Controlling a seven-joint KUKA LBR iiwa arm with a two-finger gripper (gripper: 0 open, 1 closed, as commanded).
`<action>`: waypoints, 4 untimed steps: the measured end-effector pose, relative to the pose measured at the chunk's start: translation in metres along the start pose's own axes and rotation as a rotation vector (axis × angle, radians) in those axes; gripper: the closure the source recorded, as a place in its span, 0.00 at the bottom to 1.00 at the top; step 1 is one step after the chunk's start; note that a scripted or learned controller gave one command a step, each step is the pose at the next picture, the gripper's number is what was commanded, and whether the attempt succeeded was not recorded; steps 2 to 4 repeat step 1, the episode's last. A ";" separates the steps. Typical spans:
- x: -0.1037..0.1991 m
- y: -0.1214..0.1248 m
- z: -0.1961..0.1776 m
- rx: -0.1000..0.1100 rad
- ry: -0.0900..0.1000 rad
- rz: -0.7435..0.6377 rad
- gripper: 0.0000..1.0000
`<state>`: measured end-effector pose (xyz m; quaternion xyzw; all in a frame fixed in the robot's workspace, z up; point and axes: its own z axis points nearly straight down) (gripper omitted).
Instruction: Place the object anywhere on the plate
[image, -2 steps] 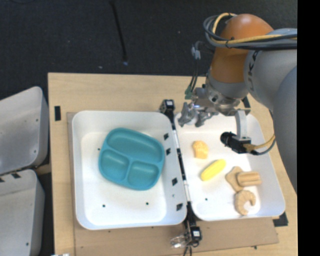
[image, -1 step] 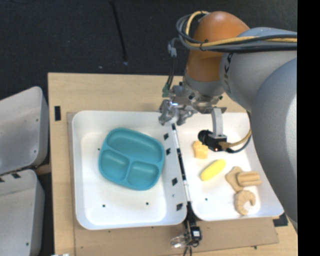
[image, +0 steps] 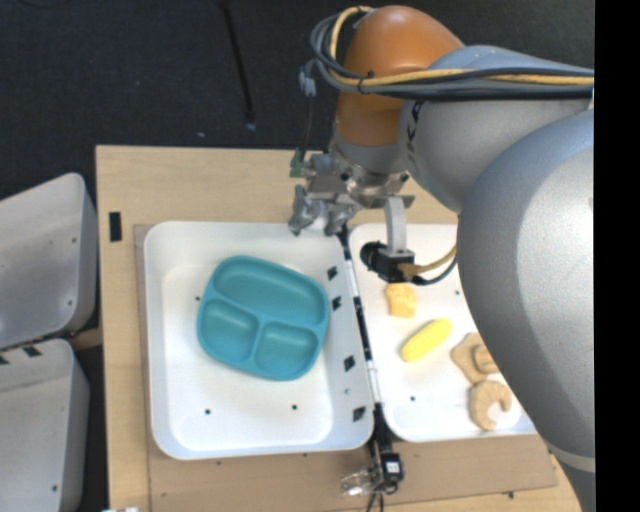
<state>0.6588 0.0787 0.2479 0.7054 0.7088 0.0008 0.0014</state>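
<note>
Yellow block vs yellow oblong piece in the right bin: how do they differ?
The yellow block is small and squarish; the yellow oblong piece is longer and rounded. The block is paler and sits nearer the bin divider's upper end; the oblong piece lies at a slant, lower in the view. Both rest loose in the right bin.

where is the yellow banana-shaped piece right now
In the camera view the yellow piece lies in the right bin, just below the small yellow cheese-like chunk and left of the tan pieces.

Robot lab: arm (image: 520, 200), bench bins (image: 160, 330)
</note>
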 end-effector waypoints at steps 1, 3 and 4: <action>-0.002 -0.001 0.000 0.003 -0.002 0.001 0.00; -0.002 -0.001 0.000 0.003 -0.002 0.001 0.00; -0.002 -0.001 0.000 0.003 -0.002 0.001 0.00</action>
